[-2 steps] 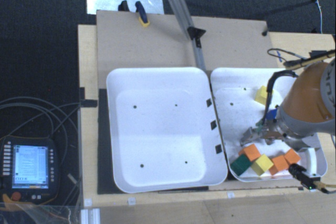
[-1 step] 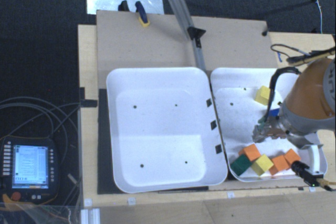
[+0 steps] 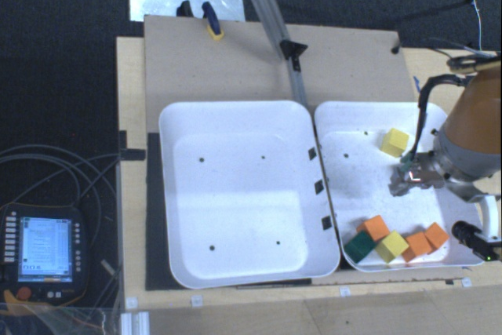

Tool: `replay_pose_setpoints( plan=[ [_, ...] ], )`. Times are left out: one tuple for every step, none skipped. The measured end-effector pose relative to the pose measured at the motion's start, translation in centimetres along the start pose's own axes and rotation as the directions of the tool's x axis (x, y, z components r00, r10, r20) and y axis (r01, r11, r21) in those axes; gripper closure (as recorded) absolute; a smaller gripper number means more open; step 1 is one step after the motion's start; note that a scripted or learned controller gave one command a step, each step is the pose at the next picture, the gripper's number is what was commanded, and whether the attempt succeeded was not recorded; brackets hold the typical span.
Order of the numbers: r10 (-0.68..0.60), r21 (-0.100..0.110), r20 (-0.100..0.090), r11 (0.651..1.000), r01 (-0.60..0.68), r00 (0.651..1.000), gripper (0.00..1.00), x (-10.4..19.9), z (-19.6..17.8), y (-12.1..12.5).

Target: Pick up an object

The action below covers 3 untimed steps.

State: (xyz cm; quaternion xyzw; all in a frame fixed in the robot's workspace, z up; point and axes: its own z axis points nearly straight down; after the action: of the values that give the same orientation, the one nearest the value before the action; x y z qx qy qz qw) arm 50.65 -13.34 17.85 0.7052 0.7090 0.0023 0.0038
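The right bin holds a yellow cube near its back. A cluster sits at its front: an orange cube, a dark green cube, a yellow cube, and two orange cubes side by side. My gripper hangs over the middle of the right bin, between the lone yellow cube and the front cluster. I see nothing between its fingers. The orange-banded wrist rises behind it at the right edge.
The left bin lies beside the right one, joined by black clips. A grey pole slants over the cardboard backboard. A teach pendant with cables lies off the bench at the left.
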Motion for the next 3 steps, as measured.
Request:
replay_pose_setpoints(
  plan=[
    [0.0, 0.001, 0.0, 1.0, 0.0, 1.0, 1.0, 0.4, -4.8, -0.1],
    [0.0, 0.0, 0.0, 1.0, 0.0, 1.0, 1.0, 0.3, -10.2, 0.2],
    [-0.005, 0.006, -0.004, 1.0, 0.005, 1.0, 1.0, 6.0, -9.0, 0.4]
  ],
)
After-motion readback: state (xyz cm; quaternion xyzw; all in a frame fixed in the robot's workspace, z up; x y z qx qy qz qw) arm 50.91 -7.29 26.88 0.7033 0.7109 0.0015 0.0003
